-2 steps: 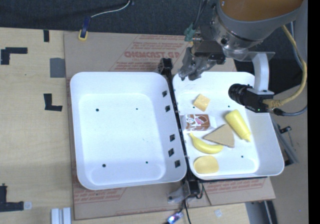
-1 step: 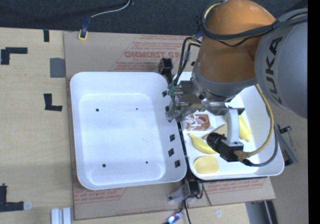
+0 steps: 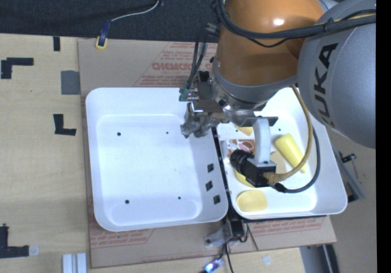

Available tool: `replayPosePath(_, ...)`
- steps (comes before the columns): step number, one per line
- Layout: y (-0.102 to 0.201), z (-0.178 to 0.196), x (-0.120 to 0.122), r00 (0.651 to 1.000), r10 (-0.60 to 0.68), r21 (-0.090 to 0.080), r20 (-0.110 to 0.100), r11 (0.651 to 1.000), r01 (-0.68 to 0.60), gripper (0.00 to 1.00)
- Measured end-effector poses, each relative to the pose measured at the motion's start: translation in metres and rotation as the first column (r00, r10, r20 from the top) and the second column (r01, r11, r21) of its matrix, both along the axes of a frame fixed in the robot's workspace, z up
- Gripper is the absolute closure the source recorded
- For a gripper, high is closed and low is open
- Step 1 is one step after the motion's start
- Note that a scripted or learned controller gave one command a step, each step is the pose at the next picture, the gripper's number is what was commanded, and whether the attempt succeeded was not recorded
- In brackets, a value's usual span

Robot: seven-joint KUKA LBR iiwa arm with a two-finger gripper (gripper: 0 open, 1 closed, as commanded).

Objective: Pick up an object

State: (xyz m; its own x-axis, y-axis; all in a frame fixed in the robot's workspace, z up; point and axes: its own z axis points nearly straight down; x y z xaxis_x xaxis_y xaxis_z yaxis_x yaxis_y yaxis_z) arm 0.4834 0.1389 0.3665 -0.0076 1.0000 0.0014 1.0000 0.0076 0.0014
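Big and closest to us is the grey arm (image 3: pixel 342 76) with its round orange top, filling the upper right of the frame and reaching toward the middle. Under everything is the wooden bench (image 3: pixel 36 162), with black marks on it at the left. On the bench lies a brown sheet of cardboard (image 3: pixel 153 64) with red letters, and the two white bins sit on it side by side. One is the left bin (image 3: pixel 95 143), which is in the middle of the frame and has a few tiny dark dots on its floor. Next to it, touching, is the right bin (image 3: pixel 330 195), partly hidden by the arm. The gripper (image 3: pixel 194 125) hangs over the upper right corner of the left bin, close to the wall where the two bins meet. I cannot tell if it is open or closed, and I see nothing in it. The things to pick up all lie in the right bin. A yellow tube (image 3: pixel 289 148) lies tilted near the middle of that bin. A pale yellow lump (image 3: pixel 252 201) sits at its lower left corner. A small red and white packet (image 3: pixel 243 145) lies near its left wall, partly hidden
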Motion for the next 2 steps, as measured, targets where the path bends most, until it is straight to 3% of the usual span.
replayPosePath(1, -0.038, -0.170, -0.004, 1.000, -0.011, -0.008, -0.022, 1.000, 0.011, 1.00)
replayPosePath(2, -0.115, -0.183, 0.062, 1.000, -0.013, -0.006, -0.003, 1.000, 0.013, 1.00)
